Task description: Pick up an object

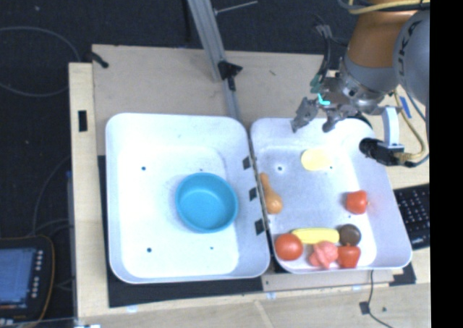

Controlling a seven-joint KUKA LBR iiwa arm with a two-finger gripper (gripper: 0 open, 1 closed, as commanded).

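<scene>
- The gripper (316, 121) hangs over the far end of the right bin (376, 247), its fingers (300, 122) spread apart with nothing between them.
- Nearest candidate for the pick: a pale yellow disc (315, 160), lying flat on the bin floor just on the near side of the gripper and apart from it.
- Risk, in my judgement: the disc looks thin and flat, so the fingers may close above it or slide it along the floor without getting hold.
- Risk: the gripper stands close to the bin's far wall; a straight descent there could strike the rim, not an object.
- Risk: the pieces at the near end of the right bin lie touching or close together; a grasp there could jam on two at once or knock a neighbour aside.
- Count, right bin: one yellow disc; one orange carrot-like piece (271, 195) by the bin's left wall; one red piece (356, 202) alone near its right wall; one red tomato-like ball (289, 247); one yellow banana-like piece (315, 234); one dark brown ball (350, 233); one pink piece (323, 255); one further red piece (349, 255).
- Count, left bin (130, 174): one blue bowl (207, 202), upright, near its middle.
- Both bins sit side by side on the surface (152, 80).
</scene>
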